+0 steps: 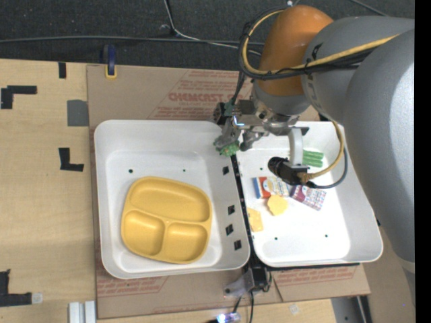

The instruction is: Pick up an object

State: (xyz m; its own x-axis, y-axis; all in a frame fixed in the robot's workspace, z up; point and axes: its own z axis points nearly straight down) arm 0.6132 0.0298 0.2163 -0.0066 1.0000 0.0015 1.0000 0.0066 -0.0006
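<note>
Two white bins sit side by side on a sheet of cardboard that covers the counter. The left bin holds a yellow plate with three compartments, lying flat in the bin's near half, nearer its right wall.

The right bin holds a loose group of small things near its left-centre. A green packet lies farthest back. A blue, white and red packet lies close to the left wall. A silvery pill strip lies to the right of it. A yellow piece sits between those two and slightly nearer. A second yellow scrap lies nearer still, by the left wall.

The grey arm reaches in from the right and bends down over the far part of the right bin. Its gripper sits at the wall the two bins share, towards the far end and apart from the group of small things. Whether the jaws are apart or together cannot be told.
</note>
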